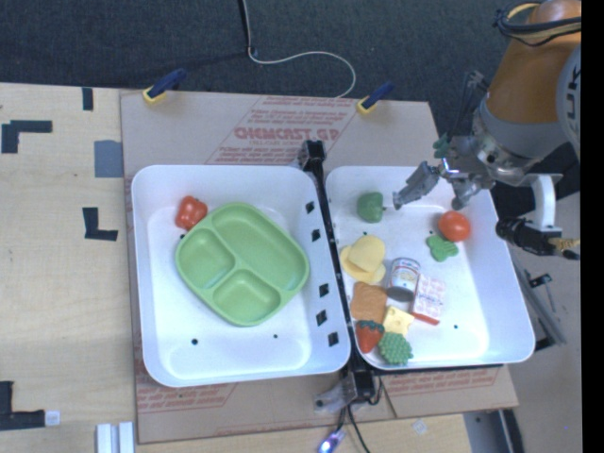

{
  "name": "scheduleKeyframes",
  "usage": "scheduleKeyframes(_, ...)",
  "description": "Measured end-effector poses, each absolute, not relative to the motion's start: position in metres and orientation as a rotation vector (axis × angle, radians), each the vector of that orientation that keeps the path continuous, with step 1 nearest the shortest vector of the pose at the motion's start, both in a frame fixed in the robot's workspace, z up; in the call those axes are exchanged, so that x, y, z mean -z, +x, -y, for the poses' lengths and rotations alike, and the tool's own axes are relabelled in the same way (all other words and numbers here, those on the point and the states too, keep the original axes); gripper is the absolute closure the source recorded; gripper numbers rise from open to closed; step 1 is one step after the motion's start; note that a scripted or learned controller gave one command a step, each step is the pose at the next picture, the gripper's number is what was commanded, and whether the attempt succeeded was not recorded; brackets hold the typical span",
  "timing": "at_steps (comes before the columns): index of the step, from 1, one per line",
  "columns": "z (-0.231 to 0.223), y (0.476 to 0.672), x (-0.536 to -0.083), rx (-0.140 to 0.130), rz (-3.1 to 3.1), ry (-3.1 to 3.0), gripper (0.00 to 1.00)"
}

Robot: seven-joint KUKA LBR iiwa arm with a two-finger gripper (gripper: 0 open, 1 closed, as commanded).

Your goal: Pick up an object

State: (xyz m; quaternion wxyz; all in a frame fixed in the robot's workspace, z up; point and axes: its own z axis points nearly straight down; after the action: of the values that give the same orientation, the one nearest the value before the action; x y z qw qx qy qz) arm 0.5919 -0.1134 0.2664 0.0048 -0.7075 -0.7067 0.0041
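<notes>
The desk (57,253) carries two shallow white bins side by side on a cardboard sheet (283,130) held by two blue-and-yellow clamps. The left bin (156,347) holds a green compartment plate (242,263), lying flat near its centre, and a small red toy tomato (190,211) just beside the plate's upper left corner. The right bin (481,333) holds the loose toy items: a green pepper-like piece (371,206) near the upper left, a red tomato (454,226) with a green leafy piece (441,247) touching it from below, a yellow piece (365,256) near the divider, a small can (404,276), a white-and-red packet (429,297), a brown bread-like slice (368,301), a yellow cheese wedge (398,321), a strawberry (367,334) and a green bunch (395,348) (the last few lie packed together, touching). The arm (533,74) reaches in from the right, and the gripper (439,189) hangs over the upper part of the right bin, between the pepper-like piece and the red tomato. The jaws stand spread apart with nothing between them; one dark finger (413,187) slants toward the pepper-like piece without touching it, the other ends just above the red tomato. No object is lifted; all rest on the bin floors.
</notes>
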Motion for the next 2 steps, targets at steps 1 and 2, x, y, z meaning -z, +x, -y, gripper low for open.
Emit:
scheduleKeyframes(1, 0.113, 0.594, -0.273, -0.002, 2.222, -2.219, 0.00)
scheduleKeyframes(2, 0.108, 0.589, -0.227, -0.007, 2.221, -2.216, 0.00)
